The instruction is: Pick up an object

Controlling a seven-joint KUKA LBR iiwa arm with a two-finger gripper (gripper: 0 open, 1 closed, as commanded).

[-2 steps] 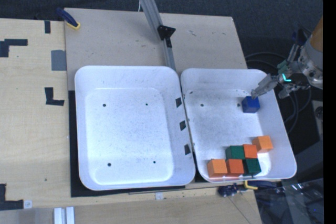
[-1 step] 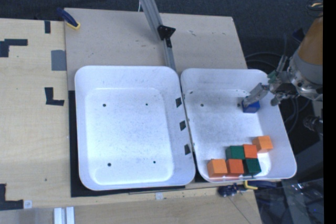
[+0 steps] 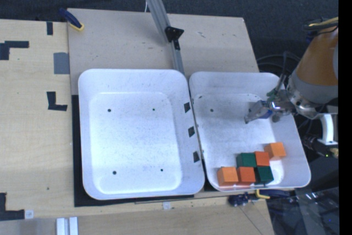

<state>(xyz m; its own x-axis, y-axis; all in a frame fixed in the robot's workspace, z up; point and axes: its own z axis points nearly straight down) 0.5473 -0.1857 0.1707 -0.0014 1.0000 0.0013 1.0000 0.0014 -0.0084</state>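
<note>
While my gripper (image 3: 257, 113) hangs over the right bin (image 3: 231, 91), I cannot tell its state. Orange and green blocks (image 3: 253, 167) cluster well apart, near the bin's front corner.

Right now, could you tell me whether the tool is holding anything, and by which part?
Nothing is held: the tool hangs over bare floor of the right bin, apart from the blocks clustered at its near end.
</note>
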